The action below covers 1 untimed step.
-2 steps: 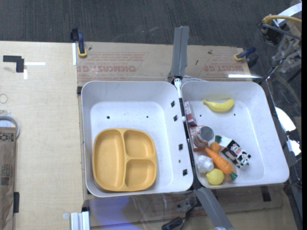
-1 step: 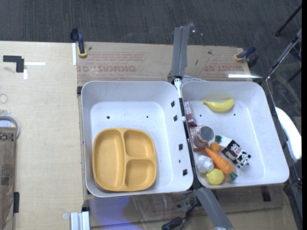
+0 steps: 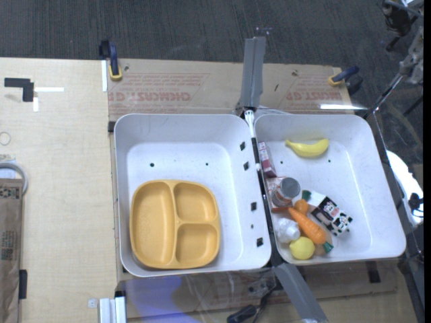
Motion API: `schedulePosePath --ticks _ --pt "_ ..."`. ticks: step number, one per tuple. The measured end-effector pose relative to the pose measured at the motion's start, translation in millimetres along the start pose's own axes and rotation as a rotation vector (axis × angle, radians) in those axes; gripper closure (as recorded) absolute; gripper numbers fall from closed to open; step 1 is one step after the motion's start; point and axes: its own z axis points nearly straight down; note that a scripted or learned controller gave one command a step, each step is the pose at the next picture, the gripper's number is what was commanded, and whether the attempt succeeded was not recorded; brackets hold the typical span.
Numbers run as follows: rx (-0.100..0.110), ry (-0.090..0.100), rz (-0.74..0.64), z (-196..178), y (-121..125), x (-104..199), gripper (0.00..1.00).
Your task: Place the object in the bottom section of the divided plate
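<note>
Hand state: cannot tell. Plate (image 3: 176, 223) empty, left bin (image 3: 135, 140). You should pick isolated banana (image 3: 308, 147), right bin (image 3: 363, 180); drop into plate's bottom section.

Bench (image 3: 54, 180) — 2 white bins: left bin (image 3: 128, 180), right bin (image 3: 377, 180).

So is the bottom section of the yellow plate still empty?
Empty. The divided plate in the left bin shows bare yellow in every section; the toys all lie in the right bin.
</note>
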Motion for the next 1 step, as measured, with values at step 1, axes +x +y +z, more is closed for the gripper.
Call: schedulePosePath --ticks 1 --pt "0.000 -0.001 -0.008 -0.2 60.0 -5.0 1.00"
